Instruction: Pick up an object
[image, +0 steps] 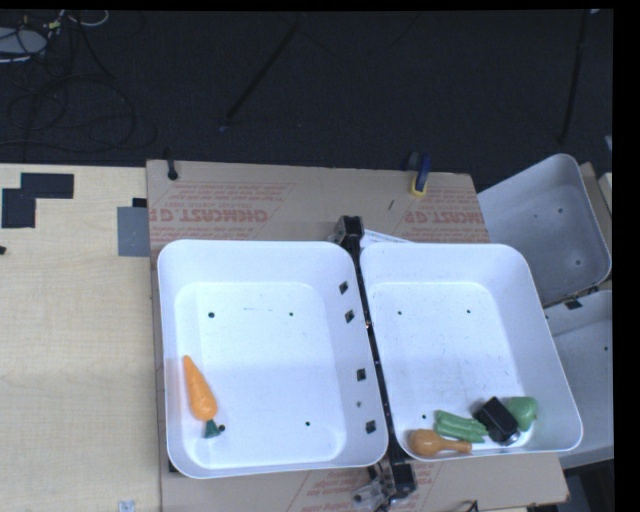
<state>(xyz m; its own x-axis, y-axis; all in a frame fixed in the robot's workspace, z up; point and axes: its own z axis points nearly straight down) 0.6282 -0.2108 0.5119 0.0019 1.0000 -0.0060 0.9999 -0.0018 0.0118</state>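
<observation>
Camera view: we are reading red print on the cardboard sheet (300, 205) under the bins. It is sitting upside down to us and seems to say something like "CHEMCAST GP", repeated toward the right; the letters are too soft to be sure. More red print is peeking out at the sheet's near edge, unreadable.

Claw: we are not able to tell its state, spread or pressed together, nor anything it is pinching or touching.

Task things: we are seeing an orange carrot (199, 388) lying in the left bin (255, 262), near its front-left corner, with its green top pointing toward the near wall. In the right bin (450, 262), everything is crowding the front-right corner: a tan pear-shaped piece (436, 443) against the near wall, a green pod (459, 426) just beside it, a black block (497, 419) touching the pod, and another green piece (523, 408) behind the block. We cannot place any of these relative to the claw.

The light wooden surface (70, 350) is lying left of the bins, and a blue-and-yellow clamp (420, 176) is gripping the cardboard's far edge.
</observation>
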